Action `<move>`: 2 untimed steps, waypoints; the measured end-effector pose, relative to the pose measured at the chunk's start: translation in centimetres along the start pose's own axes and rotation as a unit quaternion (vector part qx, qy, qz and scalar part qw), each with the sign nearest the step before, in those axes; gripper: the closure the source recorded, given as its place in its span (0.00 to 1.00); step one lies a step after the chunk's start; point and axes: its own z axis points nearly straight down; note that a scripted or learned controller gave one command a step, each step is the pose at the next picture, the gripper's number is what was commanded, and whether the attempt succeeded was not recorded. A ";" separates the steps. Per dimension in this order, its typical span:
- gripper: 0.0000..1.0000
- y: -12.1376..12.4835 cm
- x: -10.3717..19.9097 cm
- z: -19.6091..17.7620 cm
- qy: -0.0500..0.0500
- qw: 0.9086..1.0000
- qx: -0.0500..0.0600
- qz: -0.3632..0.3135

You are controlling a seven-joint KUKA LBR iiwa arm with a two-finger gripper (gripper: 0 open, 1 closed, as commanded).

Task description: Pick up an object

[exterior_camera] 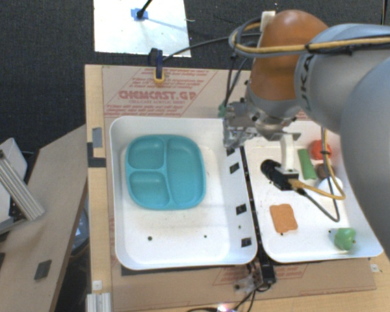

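Bench contents: two bins, six loose items, one arm

Cardboard sheet (159,93), brown with red lettering, lies on the bench under both bins; a clip (157,64), blue over yellow, sits at its far edge.

Left bin (182,233): white and shallow. It holds one plate (166,172), teal, with three compartments, lying flat in the far-left part of the floor. The plate is well apart from the bin's near wall and right wall. Small black tabs (242,208) run in a row down the right wall.

Gripper (234,138): at the far end of the line where the two bins meet, low over the left bin's right wall. It points down. Whether it is spread or pressed together cannot be told from this angle. No item is seen in it. The plate lies to its left, near but not touching.

Arm (357,77): grey, reaching in from the right over the right bin, with the orange band (283,51) above the wrist.

Right bin (305,242): white and shallow, partly covered by the arm.
- Orange square (283,218), flat, near the middle of the floor.
- Green bar (306,164), lying lengthwise, farther back.
- Red piece (320,149), just beyond the green bar, partly hidden by the arm.
- Brown piece (326,169), just right of the green bar; its shape is unclear.
- Green lump (344,238), rounded, in the near-right corner.
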 end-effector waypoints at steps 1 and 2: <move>1.00 0.4 3.4 -0.1 0.000 1.000 0.000 0.001; 1.00 -0.2 3.1 0.8 -0.001 1.000 0.001 0.004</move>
